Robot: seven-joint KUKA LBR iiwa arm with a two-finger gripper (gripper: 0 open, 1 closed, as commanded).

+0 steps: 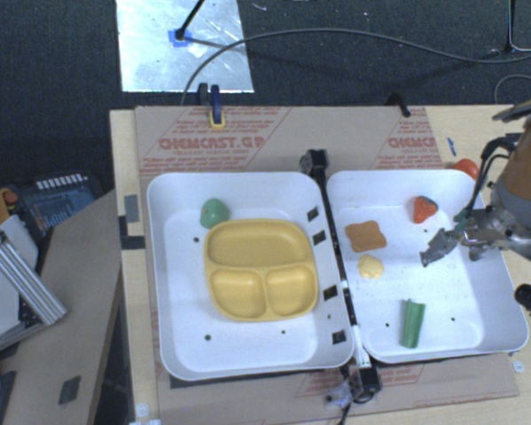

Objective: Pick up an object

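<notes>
objects in right bin: a red piece [424,209] near the far right, a brown flat piece [365,236] towards the left wall, a pale yellow lump [370,266] just below the brown one, and a green stick [412,323] lying near the front edge.
nearest to pincer: the red piece, up and to the left of the tips, apart from them.
pincer [434,248]: over the right bin's floor, right of the yellow lump; nothing shows between its tips. whether it is released or clenched i cannot tell.
arm [514,212]: grey, reaching in from the right edge, low over the right bin's rim.
right bin [498,324]: shallow, white, touching the left bin along a dark middle strip.
left bin [179,345]: white, holding a yellow divided tray [259,268] in its middle and a green round piece [214,212] just beside the tray's far left corner.
bench [332,128]: a cardboard sheet with red print lies under both bins.
beyond: a shiny metal plate [184,43] on dark floor past the far edge, cables trailing across.
</notes>
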